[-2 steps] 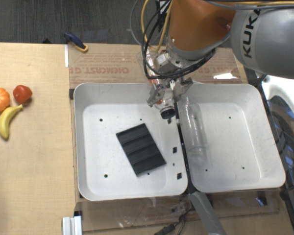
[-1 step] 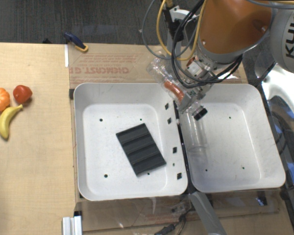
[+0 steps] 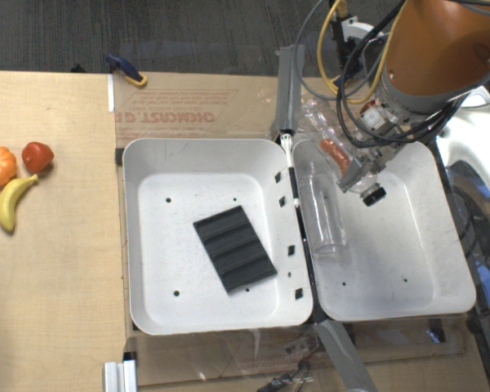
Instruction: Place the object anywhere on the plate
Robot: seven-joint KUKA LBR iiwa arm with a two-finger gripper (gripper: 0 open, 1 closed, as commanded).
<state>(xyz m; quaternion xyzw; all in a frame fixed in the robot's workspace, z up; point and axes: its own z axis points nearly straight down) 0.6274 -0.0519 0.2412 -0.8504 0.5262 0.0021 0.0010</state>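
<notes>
I am looking down on two white bins sitting side by side on the surface. The arm (image 3: 437,39) is reaching in from the right and hanging over the upper part of the right bin (image 3: 408,300), with the gripper (image 3: 364,183) hovering just beside a clear tube (image 3: 325,215). I am taking that tube to be the object; it is lying lengthwise along the bin's left wall, which leaves little room on that side. From this slant I cannot tell whether the gripper is open or closed, and nothing is showing in its hold. A dark ridged plate (image 3: 234,248) is lying flat and angled in the middle of the left bin (image 3: 135,219), well apart from the tube. I am judging the pick as not yet made. A banana (image 3: 11,202) is resting far left on the surface.
</notes>
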